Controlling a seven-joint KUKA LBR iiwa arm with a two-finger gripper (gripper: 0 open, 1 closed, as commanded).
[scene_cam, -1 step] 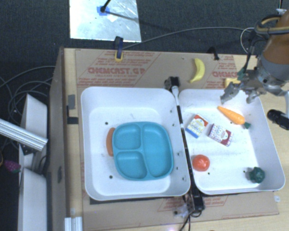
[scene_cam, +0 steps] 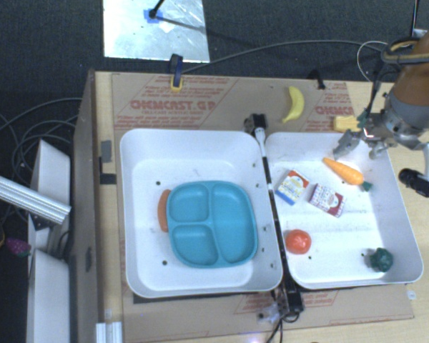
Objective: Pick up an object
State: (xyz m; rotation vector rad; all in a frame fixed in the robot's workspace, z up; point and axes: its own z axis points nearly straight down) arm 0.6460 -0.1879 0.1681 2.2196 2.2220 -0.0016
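My gripper (scene_cam: 360, 146) hangs at the back of the right bin (scene_cam: 407, 245), open, with its fingers (scene_cam: 344, 146) spread and nothing between them. Just in front of it, slightly to the left, lies an orange carrot (scene_cam: 342, 170) with a green tip. Farther forward in the same bin are a small white and red carton (scene_cam: 292, 187), a darker red packet (scene_cam: 326, 199), a red tomato (scene_cam: 297, 241) and a green broccoli piece (scene_cam: 380, 259). The grey arm with its orange band (scene_cam: 417, 84) comes in from the upper right.
The left bin (scene_cam: 139, 163) holds a blue divided plate (scene_cam: 212, 222) with an orange sausage (scene_cam: 162, 210) at its left rim. On the bench behind the bins lie a banana (scene_cam: 294, 103) and a yellow block (scene_cam: 345, 123). A black clamp (scene_cam: 257, 123) sits between the bins.
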